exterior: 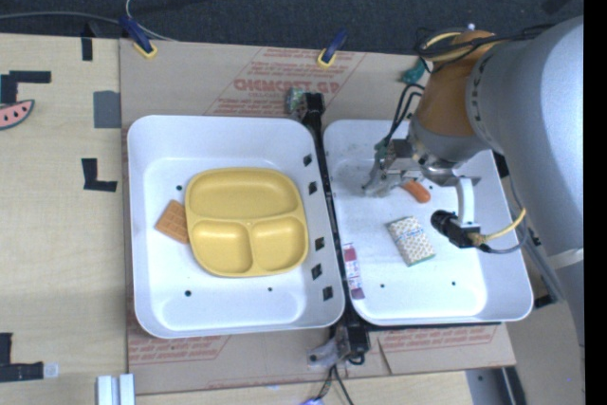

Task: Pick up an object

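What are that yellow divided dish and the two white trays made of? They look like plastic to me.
Probably yes. The yellow dish looks like moulded plastic with a matte finish: even colour, rounded compartment walls, soft sheen. The left white tray and the right white tray also look like smooth, slightly glossy plastic with rounded rims, though coated metal can't be ruled out.

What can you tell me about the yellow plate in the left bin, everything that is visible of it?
The yellow divided plate looks like smooth plastic, a rounded rectangle with three compartments: one wide compartment at the far side and two smaller ones at the near side. It lies flat, open side up, near the middle of the left bin. All three compartments look bare. Its left edge overlaps an orange-brown cracker-like piece lying on the bin floor.
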